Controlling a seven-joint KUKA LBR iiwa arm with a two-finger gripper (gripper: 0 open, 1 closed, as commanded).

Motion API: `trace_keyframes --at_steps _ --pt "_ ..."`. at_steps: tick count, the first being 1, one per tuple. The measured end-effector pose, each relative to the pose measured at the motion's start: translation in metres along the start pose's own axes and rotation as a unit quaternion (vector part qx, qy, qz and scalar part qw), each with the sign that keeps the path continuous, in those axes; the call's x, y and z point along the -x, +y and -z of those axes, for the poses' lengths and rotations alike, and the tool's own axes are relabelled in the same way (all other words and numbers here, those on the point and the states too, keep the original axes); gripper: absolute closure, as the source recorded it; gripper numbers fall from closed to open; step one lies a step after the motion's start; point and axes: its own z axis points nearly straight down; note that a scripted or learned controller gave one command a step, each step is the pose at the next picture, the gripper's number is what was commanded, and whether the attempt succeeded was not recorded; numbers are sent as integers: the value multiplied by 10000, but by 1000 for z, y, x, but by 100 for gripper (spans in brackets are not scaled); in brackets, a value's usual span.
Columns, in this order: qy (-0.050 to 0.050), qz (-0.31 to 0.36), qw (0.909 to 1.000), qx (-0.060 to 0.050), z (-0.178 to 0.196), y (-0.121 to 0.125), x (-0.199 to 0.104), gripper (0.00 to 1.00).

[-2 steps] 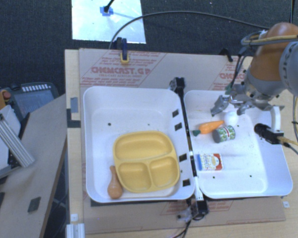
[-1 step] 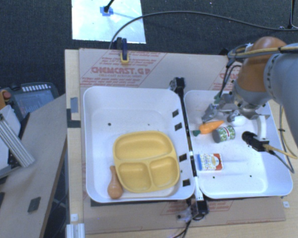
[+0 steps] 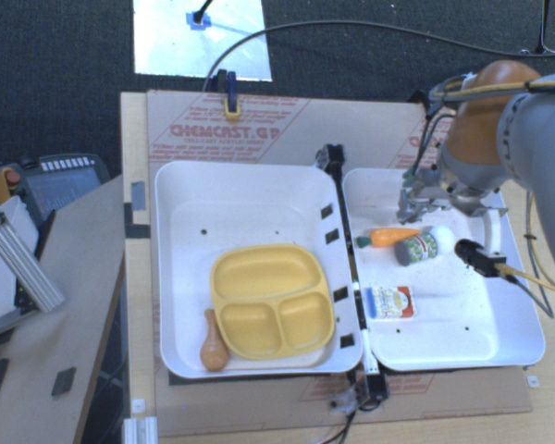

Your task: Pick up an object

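In the right bin [image 3: 499,340] we see a toy carrot [image 3: 394,238] lying flat, its long axis running left to right with the green tip toward the divider between the bins. Touching its right end lies a small grey bottle [image 3: 418,247] with a green-and-white label, on its side, and nearer the front lies a flat red-and-white packet [image 3: 389,302]. The gripper [image 3: 414,209] hangs just behind the carrot, near the bin's back left corner; we cannot tell how it is set, and we see nothing held in it. The right front part of that bin is bare white floor. In the left bin [image 3: 180,276] a yellow divided tray [image 3: 271,300] sits toward the front, with a tan wooden piece [image 3: 213,342] lying beside its left front corner.
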Motion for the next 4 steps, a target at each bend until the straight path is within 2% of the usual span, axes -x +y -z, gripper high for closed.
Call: trace_keyframes --at_steps 3,4 --pt "-3 7 10000 25 179 8 -9 100" --pt "14 24 10000 -18 170 -1 -62 100"
